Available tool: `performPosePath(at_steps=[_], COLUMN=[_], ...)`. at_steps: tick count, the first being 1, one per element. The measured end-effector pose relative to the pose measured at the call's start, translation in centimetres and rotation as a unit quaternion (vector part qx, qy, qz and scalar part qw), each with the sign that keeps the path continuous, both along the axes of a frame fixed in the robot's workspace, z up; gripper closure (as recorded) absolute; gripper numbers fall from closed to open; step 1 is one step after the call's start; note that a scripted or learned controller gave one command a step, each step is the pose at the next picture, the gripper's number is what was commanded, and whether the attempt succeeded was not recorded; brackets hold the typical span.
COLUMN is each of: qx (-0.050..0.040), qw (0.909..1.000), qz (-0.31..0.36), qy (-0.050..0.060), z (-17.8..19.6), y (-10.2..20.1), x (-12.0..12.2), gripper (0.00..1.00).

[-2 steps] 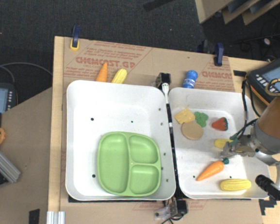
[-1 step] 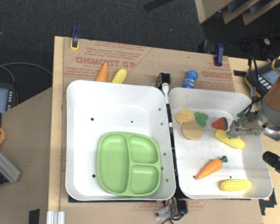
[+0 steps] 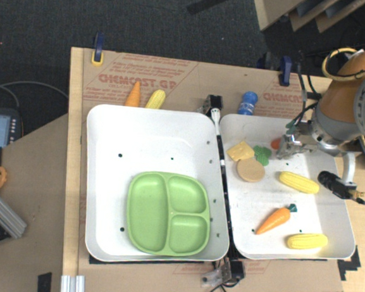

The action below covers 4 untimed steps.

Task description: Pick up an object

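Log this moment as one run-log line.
end effector: low over right bin far corner | nearest: green piece, red piece | carrot: lying in bin | grasp: none seen

arm (image 3: 358, 94) cut off at right edge, claw (image 3: 286, 147) partly hiding red obj (image 3: 275, 143)

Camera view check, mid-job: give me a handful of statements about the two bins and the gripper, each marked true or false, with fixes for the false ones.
1. The green three-compartment plastic tray lies in the left white bin. True.
2. The orange toy carrot in the right white bin rests inside that tray. False: it lies on the right bin's floor.
3. The gripper is over the right bin's far edge, near the small green toy piece. True.
4. Two yellow toy corn cobs lie in the right bin. True.
5. The blue bottle stands in the left bin. False: it is on the board beyond the bins.
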<state>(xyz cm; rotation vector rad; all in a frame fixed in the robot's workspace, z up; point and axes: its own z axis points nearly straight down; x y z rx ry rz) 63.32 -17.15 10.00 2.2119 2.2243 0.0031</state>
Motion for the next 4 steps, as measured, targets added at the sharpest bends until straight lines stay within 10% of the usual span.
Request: performPosePath(at_steps=[1, 2, 3, 4], qx=[0.0003, -0.0007, -0.0007, 0.0012], qw=[1.0000, 1.0000, 1.0000, 1.0000], qz=[-0.002, -0.001, -0.001, -0.001], qy=[0.002, -0.001, 0.000, 0.004], z=[0.1, 1.2, 1.2, -1.6], y=[-0.2, -0.2, -0.2, 4.5], x=[-0.3, -0.2, -0.2, 0.5], gripper=[0.00, 1.00, 0.00, 0.00])
